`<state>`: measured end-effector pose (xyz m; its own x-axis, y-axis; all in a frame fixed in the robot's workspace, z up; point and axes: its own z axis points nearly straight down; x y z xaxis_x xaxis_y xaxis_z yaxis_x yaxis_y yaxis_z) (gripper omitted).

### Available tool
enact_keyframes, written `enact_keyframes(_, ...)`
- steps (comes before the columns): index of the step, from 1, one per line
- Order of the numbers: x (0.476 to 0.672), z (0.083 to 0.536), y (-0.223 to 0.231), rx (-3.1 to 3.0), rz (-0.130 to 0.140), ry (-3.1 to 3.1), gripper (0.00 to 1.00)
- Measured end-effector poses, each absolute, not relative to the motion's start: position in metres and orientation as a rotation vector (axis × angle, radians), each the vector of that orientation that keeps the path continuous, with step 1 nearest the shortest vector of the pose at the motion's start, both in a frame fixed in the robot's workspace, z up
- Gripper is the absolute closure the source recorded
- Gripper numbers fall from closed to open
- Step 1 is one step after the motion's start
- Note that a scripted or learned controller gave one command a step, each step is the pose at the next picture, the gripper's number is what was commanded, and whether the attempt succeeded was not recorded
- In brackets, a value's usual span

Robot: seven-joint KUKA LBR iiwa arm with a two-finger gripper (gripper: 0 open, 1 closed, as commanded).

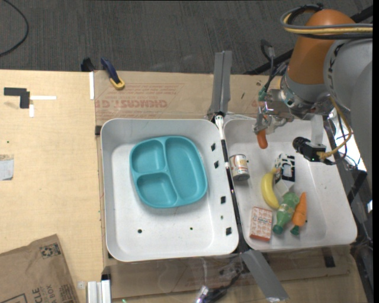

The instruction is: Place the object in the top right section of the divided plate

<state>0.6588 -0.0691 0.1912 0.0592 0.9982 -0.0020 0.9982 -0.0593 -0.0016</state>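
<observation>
The arm (349, 53) is a grey, rounded casing with a smooth matte finish. An orange band (317, 41) of domed shape sits above the wrist. A beige cable loop (302, 18) circles over the band, with darker cables running beside it. Below the band, a metallic wrist assembly (296, 97) carries thin wires. A small black module (308, 148) with a cable hangs alongside.

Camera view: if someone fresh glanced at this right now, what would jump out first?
Probably the teal divided plate, alone in the left bin. Next, the grey and orange arm above the right bin's far corner, its gripper holding a small orange object. Below lies a cluster: can, banana, carrot, green bottle.
</observation>
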Motion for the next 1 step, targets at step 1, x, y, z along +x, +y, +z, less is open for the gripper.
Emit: enact_keyframes(1,0.6318,0.2234,-0.0162,2.352,-0.005,2.084,1.0)
